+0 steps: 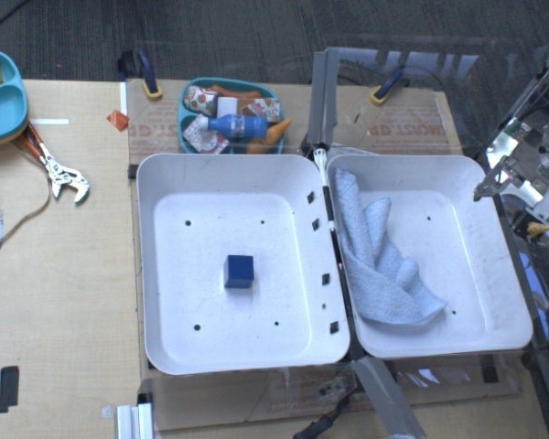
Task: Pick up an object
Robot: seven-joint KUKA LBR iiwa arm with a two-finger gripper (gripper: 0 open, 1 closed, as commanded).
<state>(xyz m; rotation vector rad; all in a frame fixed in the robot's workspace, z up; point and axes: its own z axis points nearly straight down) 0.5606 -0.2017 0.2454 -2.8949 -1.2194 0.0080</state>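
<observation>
A small blue cube [240, 271] sits on the floor of the left white bin [156, 245], a little below its middle. A crumpled pale blue-grey cloth [380, 262] lies along the left side of the right white bin [480, 273], running from its back left corner down toward the front. My gripper [496, 177] hangs at the right bin's far right rim, above the bin's back right corner and well away from both the cloth and the cube. Nothing shows in its grasp.
Behind the left bin stands a teal tray [190, 94] of mixed small items. A wrench [62, 179] and a blue dish [0, 99] lie on the wooden bench at left. Orange clamps [150, 87] [381, 92] sit along the back edge.
</observation>
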